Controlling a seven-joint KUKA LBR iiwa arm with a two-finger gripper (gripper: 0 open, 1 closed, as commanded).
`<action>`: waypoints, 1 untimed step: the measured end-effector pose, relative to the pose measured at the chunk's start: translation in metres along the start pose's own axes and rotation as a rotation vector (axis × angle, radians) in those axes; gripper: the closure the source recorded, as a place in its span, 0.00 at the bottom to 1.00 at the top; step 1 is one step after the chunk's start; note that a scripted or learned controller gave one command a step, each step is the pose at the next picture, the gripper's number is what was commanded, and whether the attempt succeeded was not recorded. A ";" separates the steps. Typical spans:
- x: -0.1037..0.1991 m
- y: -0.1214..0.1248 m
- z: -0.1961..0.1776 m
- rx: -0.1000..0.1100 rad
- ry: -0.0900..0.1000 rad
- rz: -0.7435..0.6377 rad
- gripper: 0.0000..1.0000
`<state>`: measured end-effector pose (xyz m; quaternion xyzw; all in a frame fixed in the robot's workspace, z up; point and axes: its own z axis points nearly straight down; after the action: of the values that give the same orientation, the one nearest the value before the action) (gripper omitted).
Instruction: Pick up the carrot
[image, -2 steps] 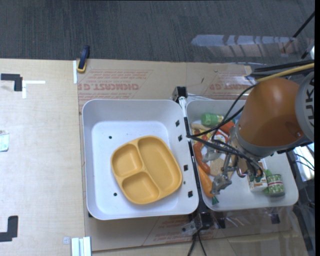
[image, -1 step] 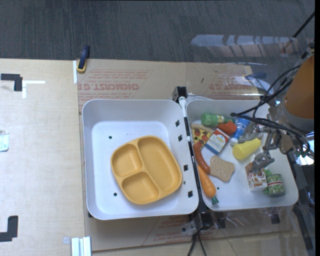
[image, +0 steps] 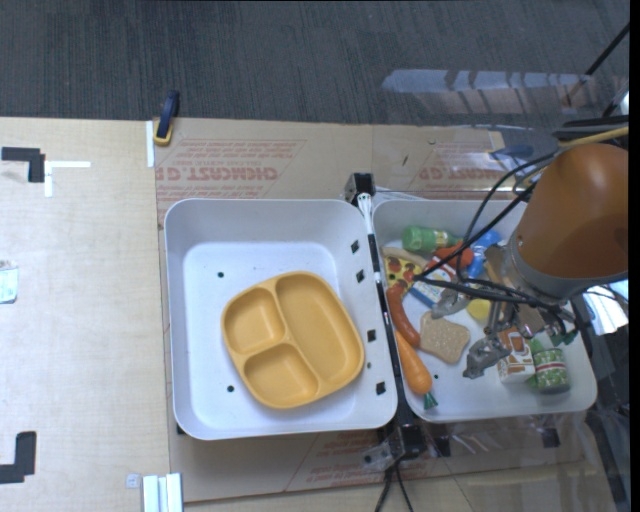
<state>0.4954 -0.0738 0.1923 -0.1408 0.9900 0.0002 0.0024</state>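
Note:
The carrot (image: 413, 366) is orange with a small green tip and lies along the left wall of the right bin (image: 470, 402), near its front corner. My gripper (image: 484, 356) hangs over the front middle of that bin, to the right of the carrot and apart from it. Nothing shows as held. The big orange band of the arm (image: 585, 212) hides the bin's right part.
A reddish sausage (image: 402, 312), a bread slice (image: 445, 338), a pizza slice (image: 399, 267) and a green bottle (image: 426, 238) crowd the right bin. A carton (image: 516, 360) and a can (image: 549, 369) sit beside the gripper. A yellow divided plate (image: 292, 338) lies in the left bin (image: 190, 300).

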 end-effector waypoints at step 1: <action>-0.007 0.037 0.000 0.000 0.000 -0.117 0.00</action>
<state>0.4913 -0.0360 0.1923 -0.1985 0.9801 0.0001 0.0023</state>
